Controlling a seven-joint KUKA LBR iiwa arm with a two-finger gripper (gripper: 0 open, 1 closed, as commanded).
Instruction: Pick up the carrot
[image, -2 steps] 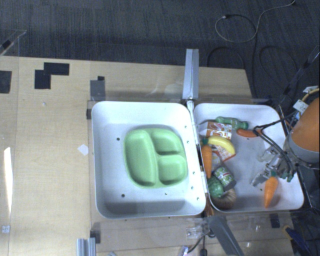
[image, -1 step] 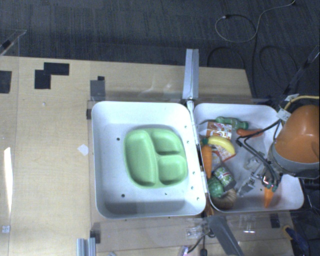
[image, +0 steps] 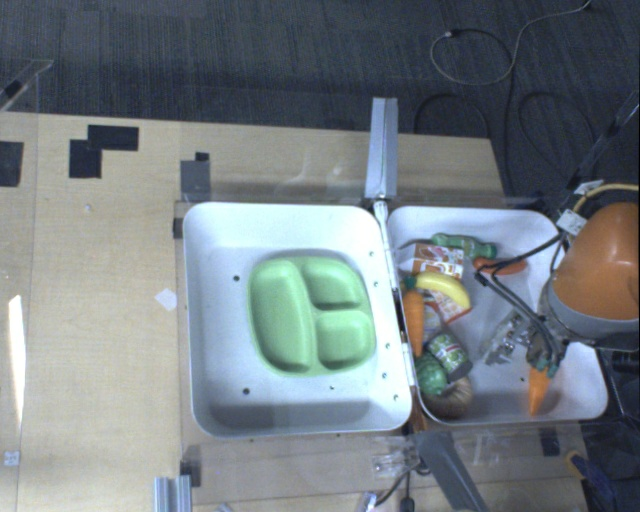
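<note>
The gripper (image: 518, 342) is hanging over the right bin (image: 582, 400), toward its near right corner. Dark cables (image: 505, 292) are blurring its outline, so I cannot tell whether it is spread or clamped. A carrot (image: 539, 390) is lying just beside it, near the bin's front rim. A second carrot (image: 413, 318) is lying along the bin's left wall.

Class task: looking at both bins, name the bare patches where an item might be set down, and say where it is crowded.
Free: the left bin's white floor around the green divided tray, widest on its left and front. Crowded: the right bin's left half, with banana, carrot and packets piled together; the gripper and another carrot occupy its right.
</note>
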